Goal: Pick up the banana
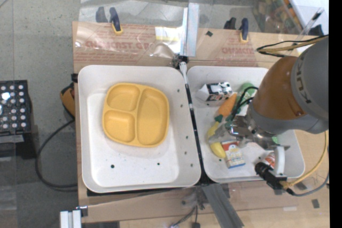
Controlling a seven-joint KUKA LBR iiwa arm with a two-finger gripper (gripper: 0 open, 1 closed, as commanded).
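Observation:
The banana (216, 148) is yellow and lies in the right bin (199, 131) near its left wall, running from mid-height down toward the front. My gripper (234, 130) hangs low over the bin, just right of the banana's upper part and very close to it. The wrist and the orange-banded arm (286, 96) cover the right half of the bin. From this angle I cannot make out whether anything is held.
Around the banana lie an orange carrot (226, 107), a green item (246, 90), a small white and black toy (218, 91), a red and white carton (233, 155) and a red and white item (270, 160). A yellow divided plate (136, 115) sits in the left bin (93, 168).

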